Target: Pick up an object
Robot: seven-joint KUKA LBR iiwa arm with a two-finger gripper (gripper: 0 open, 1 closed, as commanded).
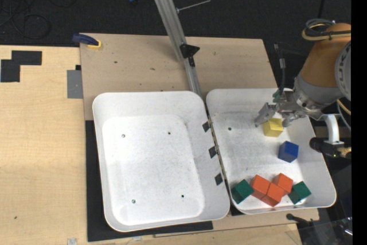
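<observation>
The hand (pixel 277 116) is down in the right bin (pixel 243 123), fingers spread and straddling the yellow cube (pixel 273 128), not clenched on it. The cube sits on the bin floor at the hand's 6 o'clock. A blue cube (pixel 288 151) lies at the yellow one's 5 o'clock; orange blocks (pixel 271 187) and green blocks (pixel 242 190) cluster along the bin's 6 o'clock rim.

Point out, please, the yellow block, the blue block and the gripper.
yellow block (pixel 274 128): camera view, its front face.
blue block (pixel 288 151): camera view, its top face.
gripper (pixel 277 113): camera view, midway between its fingertips.
</observation>
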